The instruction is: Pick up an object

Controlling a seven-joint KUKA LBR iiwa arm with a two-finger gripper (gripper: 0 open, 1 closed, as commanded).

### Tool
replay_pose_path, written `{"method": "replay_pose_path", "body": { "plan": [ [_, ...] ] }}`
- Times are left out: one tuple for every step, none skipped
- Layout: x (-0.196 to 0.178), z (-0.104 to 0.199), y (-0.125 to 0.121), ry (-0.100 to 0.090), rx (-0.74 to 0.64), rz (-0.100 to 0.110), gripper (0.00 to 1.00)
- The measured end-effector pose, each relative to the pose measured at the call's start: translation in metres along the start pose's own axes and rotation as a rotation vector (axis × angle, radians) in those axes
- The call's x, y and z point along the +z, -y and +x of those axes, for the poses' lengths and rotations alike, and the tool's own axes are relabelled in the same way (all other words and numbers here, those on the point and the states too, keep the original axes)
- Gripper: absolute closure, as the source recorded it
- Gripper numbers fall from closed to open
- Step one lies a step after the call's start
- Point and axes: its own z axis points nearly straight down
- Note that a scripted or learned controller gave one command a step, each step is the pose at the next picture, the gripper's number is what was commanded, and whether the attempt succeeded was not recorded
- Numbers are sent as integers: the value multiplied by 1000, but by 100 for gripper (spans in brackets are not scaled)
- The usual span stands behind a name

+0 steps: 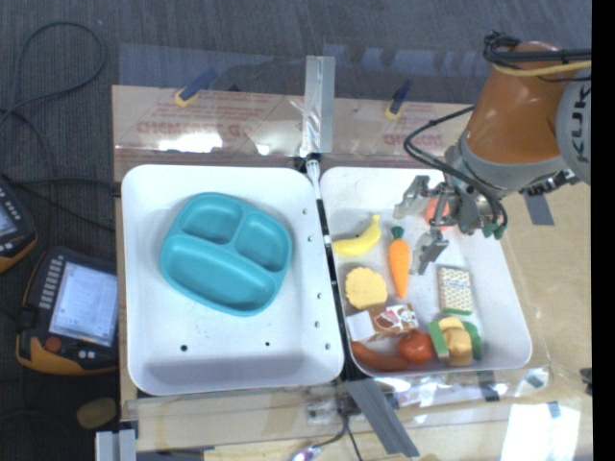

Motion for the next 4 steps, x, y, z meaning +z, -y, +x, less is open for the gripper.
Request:
{"method": "replay_pose_path", "body": {
  "plan": [
    [-92, -34, 70, 0, -207, -1, 0],
    [-106, -84, 109, 3, -399, -1, 0],
    [-111, -85, 112, 5, -366, -4, 0],
    [-123, -85, 113, 5, -336, -3, 0]
  ]
}}
